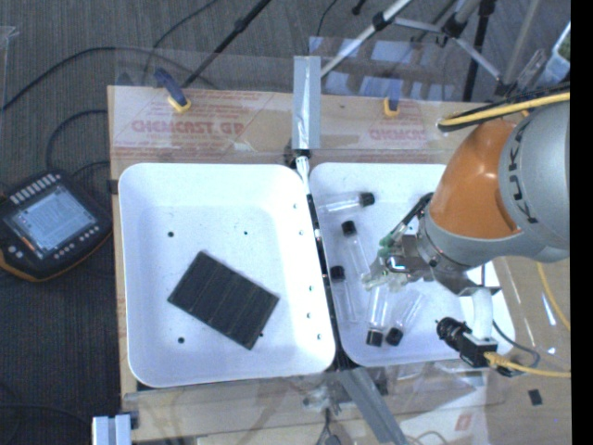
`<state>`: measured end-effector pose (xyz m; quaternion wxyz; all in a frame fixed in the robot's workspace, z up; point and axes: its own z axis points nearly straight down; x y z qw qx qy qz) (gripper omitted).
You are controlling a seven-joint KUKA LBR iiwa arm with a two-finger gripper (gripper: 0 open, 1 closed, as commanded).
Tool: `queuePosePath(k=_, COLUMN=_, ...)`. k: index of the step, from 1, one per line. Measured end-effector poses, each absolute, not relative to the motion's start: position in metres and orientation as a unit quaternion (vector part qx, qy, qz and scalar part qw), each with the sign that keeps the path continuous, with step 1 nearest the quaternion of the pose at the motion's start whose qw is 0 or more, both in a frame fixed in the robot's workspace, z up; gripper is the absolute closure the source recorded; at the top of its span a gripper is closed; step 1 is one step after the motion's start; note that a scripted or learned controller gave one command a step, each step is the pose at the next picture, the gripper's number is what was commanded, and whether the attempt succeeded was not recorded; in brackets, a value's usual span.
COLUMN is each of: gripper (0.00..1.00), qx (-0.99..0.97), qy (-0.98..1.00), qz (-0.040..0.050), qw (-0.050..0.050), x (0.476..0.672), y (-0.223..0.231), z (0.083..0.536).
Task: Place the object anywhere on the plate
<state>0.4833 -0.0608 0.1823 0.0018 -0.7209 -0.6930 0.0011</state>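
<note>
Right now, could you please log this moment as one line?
gripper: over right white bin, above clear black-capped vials | dark rectangular ribbed plate: left bin, bare

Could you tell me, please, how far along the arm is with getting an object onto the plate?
Nothing looks done yet: the dark rectangular plate in the left white bin carries no object. In hand: the gripper is low in the right white bin, among the clear plastic vials with black caps. Left: securing a vial, carrying it across and setting it down.
</note>
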Motion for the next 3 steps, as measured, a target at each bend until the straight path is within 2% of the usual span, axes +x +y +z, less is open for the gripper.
queuePosePath(k=2, gripper=1.00, qx=-0.666, qy=-0.746, qz=0.0023, qw=0.001, x=0.547, y=0.107, z=0.182)
queuePosePath(k=3, gripper=1.00, qx=-0.431, qy=-0.902, qz=0.0014, qw=0.001, x=0.583, y=0.142, z=0.156)
